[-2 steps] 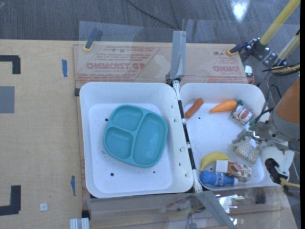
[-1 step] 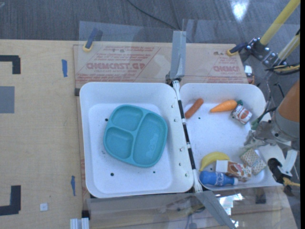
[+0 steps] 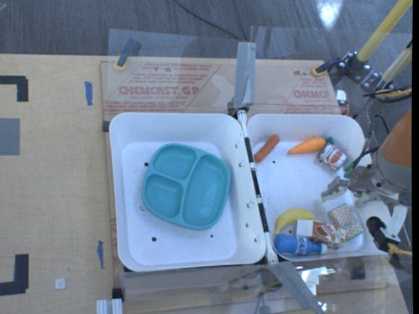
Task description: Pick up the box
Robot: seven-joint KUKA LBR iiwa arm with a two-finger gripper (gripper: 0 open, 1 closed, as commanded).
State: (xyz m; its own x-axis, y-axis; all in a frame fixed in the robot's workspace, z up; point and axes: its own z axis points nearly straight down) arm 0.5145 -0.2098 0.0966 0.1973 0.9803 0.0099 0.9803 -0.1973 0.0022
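Reaching in from the right, the grey arm (image 3: pixel 398 159) brings its gripper (image 3: pixel 339 190) low over the right bin (image 3: pixel 296 126), near that bin's right wall. Its metal fingers are small and partly blurred against the white floor — I cannot tell whether they stand apart or closed, and nothing is visibly between them.

The box (image 3: pixel 345 220), a small patterned carton lying tilted, sits just below the gripper, toward the camera, close to it but not touching as far as I can see. Just left of the box lies a brown-and-white packet (image 3: pixel 319 231), and below-left of the gripper a blue bottle (image 3: pixel 298 246) rests along the bin's near edge. A yellow banana (image 3: pixel 294 218) curves just above the bottle, left of and below the gripper.

Above the gripper, toward the far wall, a small red-and-white can (image 3: pixel 332 156) lies tilted, with an orange carrot (image 3: pixel 307 146) just to its left. Further left again — well apart from the gripper — a reddish sausage (image 3: pixel 266 148) lies at a slant near the divider between the bins.

Well left of the gripper, the left bin (image 3: pixel 124 175) holds a teal divided plate (image 3: pixel 186 186) with three compartments.
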